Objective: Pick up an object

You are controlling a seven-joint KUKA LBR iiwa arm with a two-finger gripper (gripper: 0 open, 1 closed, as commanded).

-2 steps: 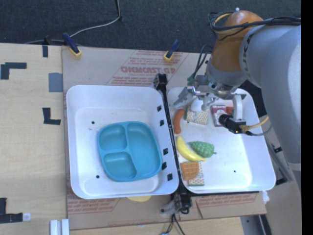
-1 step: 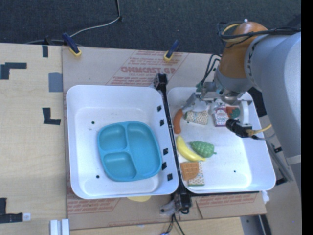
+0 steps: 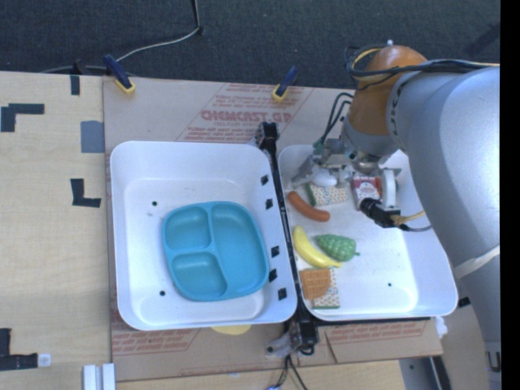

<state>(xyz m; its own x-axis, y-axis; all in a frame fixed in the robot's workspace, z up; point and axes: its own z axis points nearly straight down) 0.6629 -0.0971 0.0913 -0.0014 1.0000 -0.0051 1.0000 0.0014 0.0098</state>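
The gripper (image 3: 325, 171) hangs low at the right bin's (image 3: 422, 287) far end, apparently to reach the toy food there, just above a hot dog (image 3: 309, 207), with banana (image 3: 313, 250) nearer.

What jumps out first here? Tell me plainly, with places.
The bright blue divided plate lies in the left bin. The big grey arm reaches in from the right, its claw low over the right bin's far end, near a hot dog, banana and green toy.
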